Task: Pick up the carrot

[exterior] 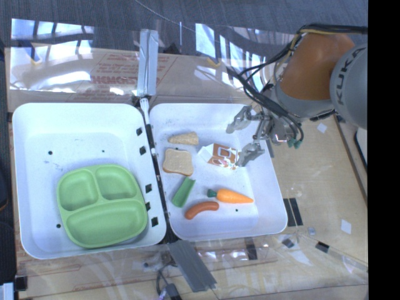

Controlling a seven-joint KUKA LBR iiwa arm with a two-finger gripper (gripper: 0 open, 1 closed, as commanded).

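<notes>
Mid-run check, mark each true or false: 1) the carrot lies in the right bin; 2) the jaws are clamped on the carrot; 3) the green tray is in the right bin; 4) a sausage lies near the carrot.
1) True: the carrot lies in the right bin.
2) False: the gripper is open above the bin, apart from the carrot.
3) False: the green tray sits in the left bin.
4) True: the sausage lies just beside it.
</notes>
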